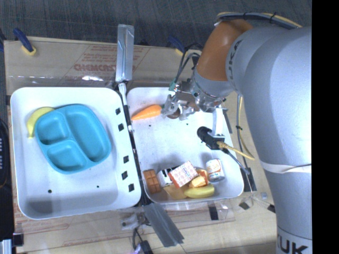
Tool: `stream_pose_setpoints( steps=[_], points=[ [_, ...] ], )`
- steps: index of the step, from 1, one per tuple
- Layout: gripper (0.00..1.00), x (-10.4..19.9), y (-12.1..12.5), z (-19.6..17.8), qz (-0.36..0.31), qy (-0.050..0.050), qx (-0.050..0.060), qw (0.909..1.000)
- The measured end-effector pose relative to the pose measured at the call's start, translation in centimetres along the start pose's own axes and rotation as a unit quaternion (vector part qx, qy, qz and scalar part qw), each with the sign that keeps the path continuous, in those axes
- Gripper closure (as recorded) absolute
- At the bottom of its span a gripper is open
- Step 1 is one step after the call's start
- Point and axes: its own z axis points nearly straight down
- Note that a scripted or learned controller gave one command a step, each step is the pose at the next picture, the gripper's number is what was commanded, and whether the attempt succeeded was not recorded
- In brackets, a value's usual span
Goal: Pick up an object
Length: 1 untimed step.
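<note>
An orange carrot [146, 111] lies at the back left of the right bin [175, 142]. My gripper [175, 108] hangs just to the carrot's right, near the bin's back wall, close to the carrot's thick end. At the bin's front edge lies a pile of toy food: a brown waffle-like block [151, 180], a red and white packet [183, 173], a small can [214, 170] and a yellow banana [199, 192].
The left bin [32, 194] holds a blue divided plate [73, 137] with a yellow piece [36, 117] tucked under its back left rim. A metal divider [124, 52] stands between the bins at the back.
</note>
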Motion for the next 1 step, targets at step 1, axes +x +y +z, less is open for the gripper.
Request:
stream_pose_setpoints(
  steps=[1],
  points=[
    [1.00, -0.43, 1.62, 1.09, 0.025, -0.001, -0.002, 0.9997]
  ],
)
